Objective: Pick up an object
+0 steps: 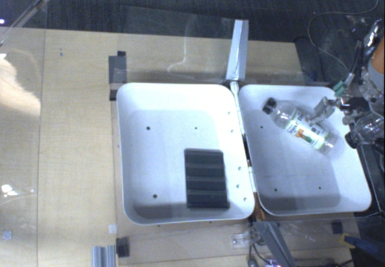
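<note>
A clear plastic bottle with a black cap and a green-and-white label lies on its side in the upper part of the right bin, cap pointing up-left. My gripper reaches in from the right edge and sits right at the bottle's base end, close over it or touching it. A black ribbed rectangular block lies flat in the lower middle of the left bin, far from the gripper.
The two white bins sit side by side on a wooden bench, with a narrow divider between them. A metal bar stands behind the bins. Cables and arm hardware crowd the right edge.
</note>
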Available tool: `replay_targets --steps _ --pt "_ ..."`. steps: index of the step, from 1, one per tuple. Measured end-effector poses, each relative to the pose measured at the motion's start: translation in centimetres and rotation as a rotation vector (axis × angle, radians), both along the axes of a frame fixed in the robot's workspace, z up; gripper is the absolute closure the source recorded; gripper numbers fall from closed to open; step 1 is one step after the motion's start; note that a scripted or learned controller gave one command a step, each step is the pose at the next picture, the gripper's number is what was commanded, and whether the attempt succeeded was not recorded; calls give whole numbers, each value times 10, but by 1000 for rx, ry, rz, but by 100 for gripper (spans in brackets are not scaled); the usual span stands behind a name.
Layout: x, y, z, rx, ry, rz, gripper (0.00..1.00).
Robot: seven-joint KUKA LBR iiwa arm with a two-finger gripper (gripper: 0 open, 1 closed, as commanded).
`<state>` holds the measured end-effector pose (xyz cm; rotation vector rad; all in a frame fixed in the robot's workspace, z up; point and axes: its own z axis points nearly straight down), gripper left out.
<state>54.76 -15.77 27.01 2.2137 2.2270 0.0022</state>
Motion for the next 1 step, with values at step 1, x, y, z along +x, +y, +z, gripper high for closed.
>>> replay_targets --steps 1 --pt "72 14 -71 -1 -2 180 0"
